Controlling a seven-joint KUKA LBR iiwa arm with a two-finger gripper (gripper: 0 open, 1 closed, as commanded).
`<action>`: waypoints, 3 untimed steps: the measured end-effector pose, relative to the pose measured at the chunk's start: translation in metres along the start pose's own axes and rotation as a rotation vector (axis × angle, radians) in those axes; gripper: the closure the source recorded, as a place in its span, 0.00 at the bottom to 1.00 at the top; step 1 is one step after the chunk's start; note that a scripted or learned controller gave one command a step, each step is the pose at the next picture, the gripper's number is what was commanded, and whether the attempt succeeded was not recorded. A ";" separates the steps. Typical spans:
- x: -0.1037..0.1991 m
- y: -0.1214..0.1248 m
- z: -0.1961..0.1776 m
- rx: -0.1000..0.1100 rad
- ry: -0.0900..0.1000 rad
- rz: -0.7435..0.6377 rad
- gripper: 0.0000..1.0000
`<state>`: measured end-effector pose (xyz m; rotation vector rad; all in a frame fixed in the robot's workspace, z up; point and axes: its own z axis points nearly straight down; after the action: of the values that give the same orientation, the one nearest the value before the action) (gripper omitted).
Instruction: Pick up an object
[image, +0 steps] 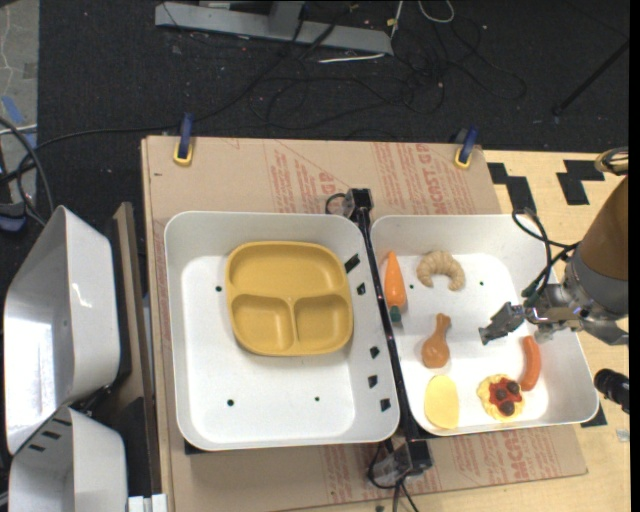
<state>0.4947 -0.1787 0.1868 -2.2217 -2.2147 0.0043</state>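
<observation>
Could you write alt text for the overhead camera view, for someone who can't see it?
A robot's end effector hovers over the right bin, which holds a toy carrot, croissant, drumstick and sausage. The left bin holds a yellow divided plate.
</observation>
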 end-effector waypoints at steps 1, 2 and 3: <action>0.001 0.000 0.043 -0.001 0.000 -0.001 0.00; 0.001 -0.001 0.097 -0.001 0.000 -0.001 0.00; 0.001 0.000 0.084 -0.005 -0.001 0.001 1.00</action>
<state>0.4946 -0.1774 0.1032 -2.2252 -2.2171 -0.0004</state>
